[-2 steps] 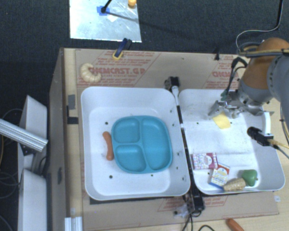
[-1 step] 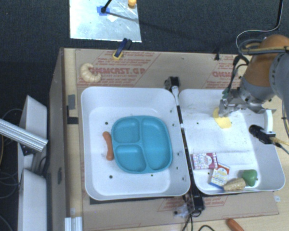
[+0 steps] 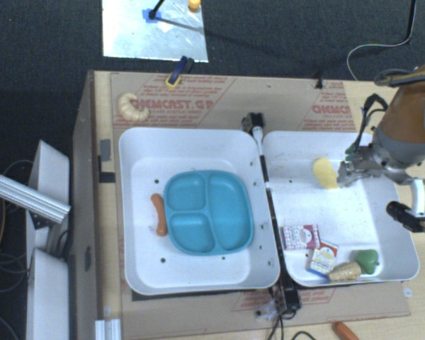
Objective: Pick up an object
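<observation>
A yellow object (image 3: pixel 326 173) is lying at about eleven o'clock in the right bin (image 3: pixel 382 211), and my gripper (image 3: pixel 348 172) is sitting just beside it at its three o'clock; I cannot tell whether I am gripping it. At five o'clock in the same bin, a red-and-white carton (image 3: pixel 301 236), a small packet (image 3: pixel 321 259), a tan piece (image 3: pixel 345 271) and a green item (image 3: pixel 367 260) are clustering. The left bin (image 3: pixel 191 147) is carrying a blue divided tray (image 3: pixel 207 212), an orange sausage (image 3: pixel 159 214) at its nine o'clock.

Grey arm (image 3: pixel 404 144); orange band; black cables
</observation>
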